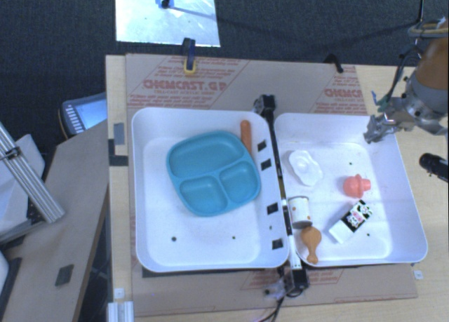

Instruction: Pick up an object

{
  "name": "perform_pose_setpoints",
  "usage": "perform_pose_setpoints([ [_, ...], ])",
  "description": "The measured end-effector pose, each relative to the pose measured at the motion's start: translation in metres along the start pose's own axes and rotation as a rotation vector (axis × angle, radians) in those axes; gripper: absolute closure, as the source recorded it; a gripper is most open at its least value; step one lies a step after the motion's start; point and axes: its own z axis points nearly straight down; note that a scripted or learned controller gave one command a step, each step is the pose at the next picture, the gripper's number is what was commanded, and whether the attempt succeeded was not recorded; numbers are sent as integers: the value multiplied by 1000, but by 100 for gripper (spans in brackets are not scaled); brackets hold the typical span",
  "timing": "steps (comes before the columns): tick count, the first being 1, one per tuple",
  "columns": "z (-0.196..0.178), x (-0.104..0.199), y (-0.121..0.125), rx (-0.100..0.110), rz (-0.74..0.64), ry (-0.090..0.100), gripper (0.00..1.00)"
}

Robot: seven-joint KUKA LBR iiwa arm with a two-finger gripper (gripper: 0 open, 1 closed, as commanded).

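- Lying loose in the right bin (403,194) are the candidates: a pink toy (356,185), a black-and-white carton (351,221), a drumstick (309,241), a small cup (299,208) and a pale lump (304,165), possibly clear plastic.
- The pink toy sits apart from the others; it looks light and rigid, and its rounded body may slip, so a pinch across its middle seems best.
- The carton looks boxy and stiff, easiest across its narrow sides.
- The gripper (376,131) hangs over the bin's far right corner, well apart from all of them; whether its fingers are spread or closed I cannot tell.
- The left bin (151,243) holds a blue tray (214,172) and a sausage (245,135).
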Motion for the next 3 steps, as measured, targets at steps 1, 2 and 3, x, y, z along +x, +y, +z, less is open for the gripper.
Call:
perform_pose_setpoints([
  [1,-29,0,1,2,0,0,100],
  [2,-40,50,-11,5,-4,4,100],
  [3,-46,107,-16,6,-5,4,100],
])
